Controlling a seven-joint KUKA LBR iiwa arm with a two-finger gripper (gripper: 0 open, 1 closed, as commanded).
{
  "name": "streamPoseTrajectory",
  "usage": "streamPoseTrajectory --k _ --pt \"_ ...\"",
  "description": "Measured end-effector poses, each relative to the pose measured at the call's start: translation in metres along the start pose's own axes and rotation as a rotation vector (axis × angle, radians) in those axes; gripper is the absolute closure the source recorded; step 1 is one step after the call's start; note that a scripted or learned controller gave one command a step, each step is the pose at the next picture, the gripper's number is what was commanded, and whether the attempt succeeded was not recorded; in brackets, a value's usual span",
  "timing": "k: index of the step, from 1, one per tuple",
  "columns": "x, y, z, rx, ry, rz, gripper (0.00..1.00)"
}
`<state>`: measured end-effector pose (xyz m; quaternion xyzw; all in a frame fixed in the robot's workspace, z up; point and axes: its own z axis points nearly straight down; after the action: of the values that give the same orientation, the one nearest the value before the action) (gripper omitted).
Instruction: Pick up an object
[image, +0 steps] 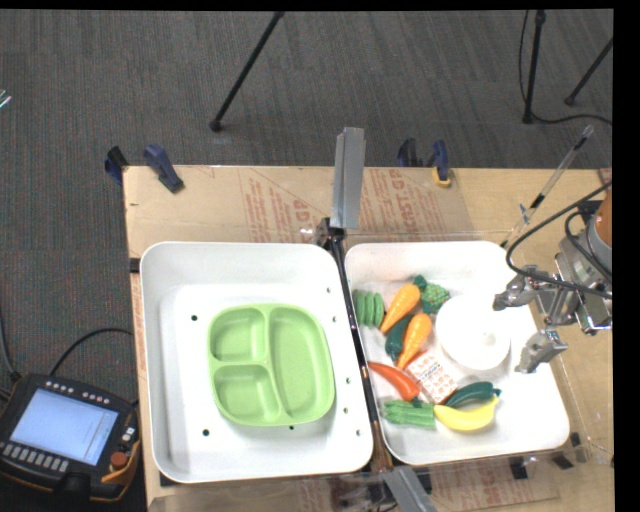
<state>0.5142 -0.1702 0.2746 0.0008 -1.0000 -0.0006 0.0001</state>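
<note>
Two bins sit side by side on the table (230, 200): the left bin (160, 330) at frame centre-left, the right bin (540, 410) at centre-right. A divided plate (270, 362) lies in the middle of the left bin. In the right bin, toy foods cluster along its left half, two carrots (408, 320) above a banana (465, 415) at the lower edge, with a round lid (475, 335) just right of the carrots. The pincer (530, 325) hangs over the right bin's right side.

A teach pendant (62, 432) lies on the floor beside blue clamps (160, 166) gripping the bench (230, 200).
</note>
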Motion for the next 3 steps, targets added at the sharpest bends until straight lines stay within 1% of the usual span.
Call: streamPoseTrajectory --k 1,2,3 --pt "0.028 0.013 0.123 -0.002 0.011 0.209 0.00" --pt "-0.004 0.059 0.181 0.002 -0.012 0.119 0.00" --pt "0.020 0.087 0.182 0.003 -0.016 0.155 0.00"
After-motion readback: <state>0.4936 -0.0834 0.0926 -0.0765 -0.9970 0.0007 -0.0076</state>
